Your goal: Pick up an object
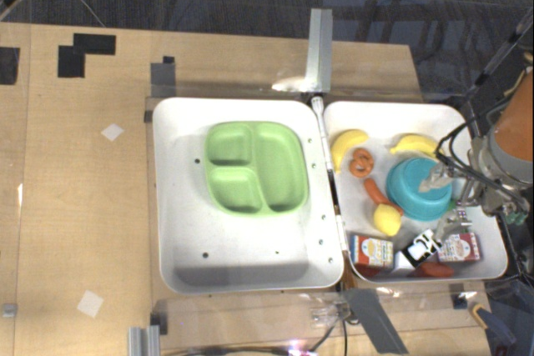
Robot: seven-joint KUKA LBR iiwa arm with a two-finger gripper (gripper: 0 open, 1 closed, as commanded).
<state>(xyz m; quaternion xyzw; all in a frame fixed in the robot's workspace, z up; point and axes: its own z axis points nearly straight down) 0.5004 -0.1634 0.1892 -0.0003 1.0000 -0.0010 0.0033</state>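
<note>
We see our gripper [446,194] low in the right bin [417,110], just right of the blue bowl [415,183] beside the lemon [386,218], though we cannot tell whether it is spread or closed.

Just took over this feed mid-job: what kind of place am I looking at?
Probably a robot lab pick-and-place bench: a wooden benchtop with two shallow white bins; the left bin holds a green sectioned plastic tray, the right bin toy food and a teal bowl.
</note>
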